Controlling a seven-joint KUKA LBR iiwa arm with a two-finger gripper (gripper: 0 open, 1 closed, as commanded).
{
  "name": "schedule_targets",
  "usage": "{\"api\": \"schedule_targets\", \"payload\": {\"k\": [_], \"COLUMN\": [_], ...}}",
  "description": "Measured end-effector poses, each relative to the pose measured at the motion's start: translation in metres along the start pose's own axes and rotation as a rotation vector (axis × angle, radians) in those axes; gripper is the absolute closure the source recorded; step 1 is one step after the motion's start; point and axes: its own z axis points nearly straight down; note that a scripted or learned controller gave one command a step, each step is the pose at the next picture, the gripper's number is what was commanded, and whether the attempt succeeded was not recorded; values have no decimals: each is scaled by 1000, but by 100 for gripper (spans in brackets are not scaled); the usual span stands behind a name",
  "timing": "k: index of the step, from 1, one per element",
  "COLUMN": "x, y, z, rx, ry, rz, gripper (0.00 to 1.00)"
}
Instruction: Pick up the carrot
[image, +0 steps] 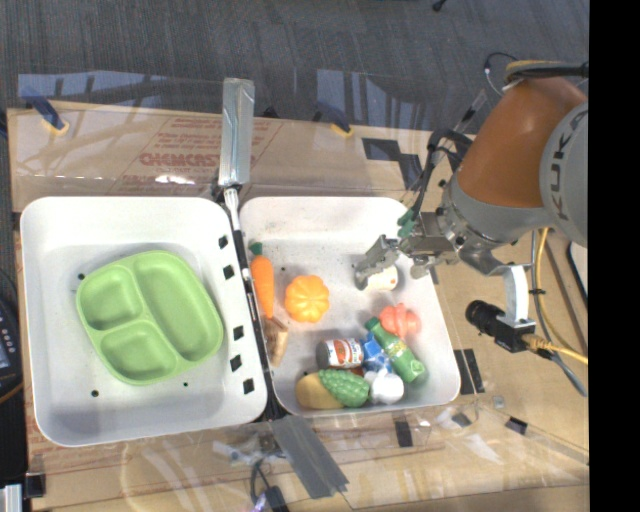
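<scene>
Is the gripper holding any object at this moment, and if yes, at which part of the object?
Nothing is held. The gripper hangs over the right bin, apart from the carrot, which lies by the bin's left wall.

From here the arm (520, 150) runs off the right edge, so its upper links are cut away. The gripper (378, 262) covers part of a small pale item (384, 281) beneath it, too little showing to name. Whether the jaws are parted I can't make out. At the front of the right bin (330, 215), the can (342, 352) and bottle (397, 352) overlap; their labels are too small to read.
</scene>
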Motion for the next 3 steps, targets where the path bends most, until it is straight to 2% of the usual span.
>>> {"api": "schedule_targets", "payload": {"k": [1, 2, 3], "x": [53, 34, 34], "y": [40, 51, 51], "z": [94, 179, 169], "rx": [2, -2, 0], "ry": [0, 0, -1], "rz": [-81, -292, -296], "gripper": [0, 0, 100]}}
